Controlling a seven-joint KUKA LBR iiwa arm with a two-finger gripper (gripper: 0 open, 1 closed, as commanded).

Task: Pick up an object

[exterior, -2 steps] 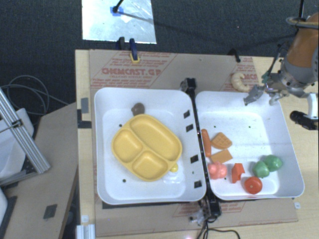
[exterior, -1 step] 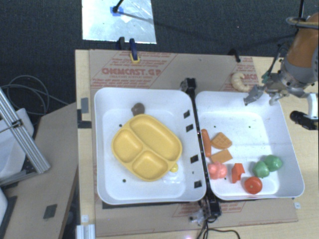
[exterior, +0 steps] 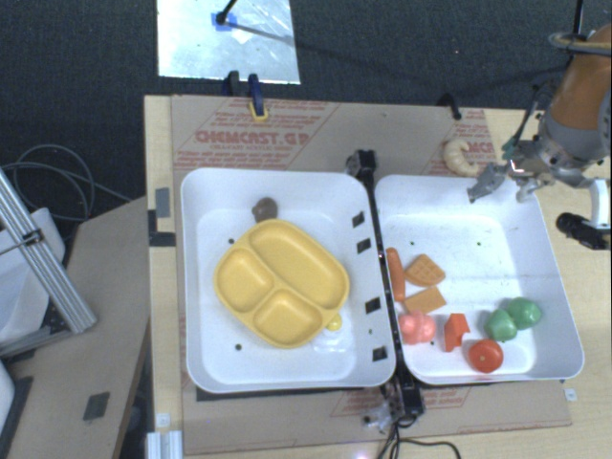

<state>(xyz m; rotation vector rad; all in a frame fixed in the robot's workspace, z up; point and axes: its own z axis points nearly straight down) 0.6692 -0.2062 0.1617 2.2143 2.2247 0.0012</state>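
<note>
My gripper point(exterior: 502, 187) hangs over the far right corner of the right bin point(exterior: 478, 228), open, with nothing between its fingers. Toy foods lie along that bin's near side, well in front of the gripper: an orange carrot stick point(exterior: 393, 271), two tan waffle pieces point(exterior: 425, 272) point(exterior: 426, 300), a pink lump point(exterior: 416, 328), a red-orange block point(exterior: 455, 331), a red tomato point(exterior: 486, 355) and two green pieces point(exterior: 500, 325) point(exterior: 524, 311). The left bin point(exterior: 206, 208) holds a yellow divided plate point(exterior: 280, 282) and a small brown object point(exterior: 264, 208).
A beige curved piece point(exterior: 461, 158) lies on the cardboard just behind the right bin, left of the gripper. A black hinge strip point(exterior: 371, 247) separates the bins. A black knob point(exterior: 583, 228) sticks out at the right edge. A foil sheet point(exterior: 228, 27) lies on the far floor.
</note>
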